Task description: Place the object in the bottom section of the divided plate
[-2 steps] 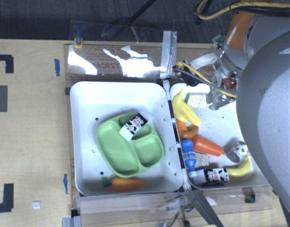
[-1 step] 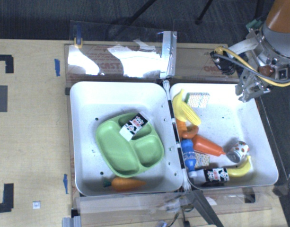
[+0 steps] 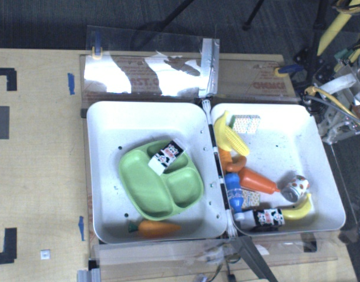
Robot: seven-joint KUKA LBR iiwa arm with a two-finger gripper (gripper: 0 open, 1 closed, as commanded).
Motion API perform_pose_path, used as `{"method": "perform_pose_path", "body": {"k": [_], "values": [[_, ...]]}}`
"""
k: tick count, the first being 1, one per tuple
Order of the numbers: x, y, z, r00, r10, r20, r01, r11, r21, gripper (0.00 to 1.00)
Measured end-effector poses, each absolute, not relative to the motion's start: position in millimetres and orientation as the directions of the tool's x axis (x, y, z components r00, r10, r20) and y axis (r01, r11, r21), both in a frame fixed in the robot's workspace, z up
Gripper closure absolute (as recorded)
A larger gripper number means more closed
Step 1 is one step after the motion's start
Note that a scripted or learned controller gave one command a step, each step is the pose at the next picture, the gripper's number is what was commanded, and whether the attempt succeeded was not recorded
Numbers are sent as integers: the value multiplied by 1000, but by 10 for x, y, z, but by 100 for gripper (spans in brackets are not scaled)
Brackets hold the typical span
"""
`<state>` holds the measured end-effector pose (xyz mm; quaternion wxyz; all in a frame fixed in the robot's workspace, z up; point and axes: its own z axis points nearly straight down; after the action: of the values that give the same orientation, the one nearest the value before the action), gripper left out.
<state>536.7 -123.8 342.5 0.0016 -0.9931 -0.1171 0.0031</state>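
A pale wooden bench (image 3: 39, 175) carries black square markings and bits of blue tape (image 3: 70, 83). Beyond it lies dark carpeted floor (image 3: 109, 4), crossed by black stand legs (image 3: 185, 4). A clear plastic sheet (image 3: 144, 69) (catching bright glare) stands behind, on brown cardboard (image 3: 250, 78).

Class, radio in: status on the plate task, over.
Green divided plastic plate in left white bin. Cow-print carton lies in an upper section. Orange carrot beside plate, in bin.

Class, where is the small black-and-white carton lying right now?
In the camera view the carton lies in the left bin, on the green divided plate, across its upper section's rim.
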Motion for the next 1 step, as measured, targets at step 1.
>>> {"method": "perform_pose_path", "body": {"k": [1], "values": [[4793, -1687, 3717, 980, 200, -6, 200, -980, -5, 100]]}}
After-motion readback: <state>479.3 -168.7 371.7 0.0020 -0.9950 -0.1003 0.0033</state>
